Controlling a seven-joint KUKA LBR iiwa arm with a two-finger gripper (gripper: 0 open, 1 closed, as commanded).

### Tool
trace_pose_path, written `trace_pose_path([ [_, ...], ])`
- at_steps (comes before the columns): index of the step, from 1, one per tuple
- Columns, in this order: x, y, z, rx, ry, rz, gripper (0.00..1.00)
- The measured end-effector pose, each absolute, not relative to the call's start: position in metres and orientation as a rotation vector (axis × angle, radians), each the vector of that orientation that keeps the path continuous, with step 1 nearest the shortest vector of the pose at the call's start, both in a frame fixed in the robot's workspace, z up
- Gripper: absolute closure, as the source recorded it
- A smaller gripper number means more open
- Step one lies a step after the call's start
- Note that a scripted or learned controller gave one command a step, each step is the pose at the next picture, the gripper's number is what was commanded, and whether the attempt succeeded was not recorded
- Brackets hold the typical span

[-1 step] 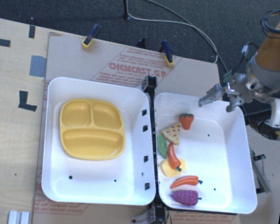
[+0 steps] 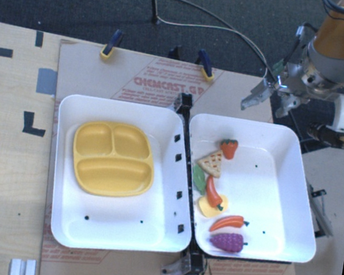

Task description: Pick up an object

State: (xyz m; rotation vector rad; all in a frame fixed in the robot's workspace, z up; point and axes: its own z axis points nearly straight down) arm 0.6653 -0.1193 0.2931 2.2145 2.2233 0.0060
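The gripper [image 2: 271,94] hangs above the far rim of the right bin [image 2: 281,183], outside its walls, its two thin metal fingers spread apart and holding nothing. Probably it is parked there to keep the view clear before a reach.

Everything worth picking lies in that right bin, crowded against the divider side. There is a toy strawberry [image 2: 228,148] farthest back, then a tan wedge that looks like a sandwich or cracker [image 2: 211,164] and a green leaf-like piece [image 2: 199,179]. A red chili [image 2: 213,192] lies over a yellow piece [image 2: 208,205], and nearest the camera are an orange-red pepper [image 2: 228,223] and a bumpy purple grape bunch [image 2: 228,242].

They look like smooth moulded plastic (light, apt to slide).

The left bin [image 2: 57,206] holds a yellow compartment plate [image 2: 113,159], glossy with three rounded wells. Both bins sit on cardboard [image 2: 155,82] clamped to the bench [image 2: 3,139].
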Motion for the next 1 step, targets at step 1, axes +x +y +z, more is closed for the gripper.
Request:
trace_pose_path([
  [1,0.6644,-0.1211,0.3002,2.220,2.222,0.000,1.00],
])
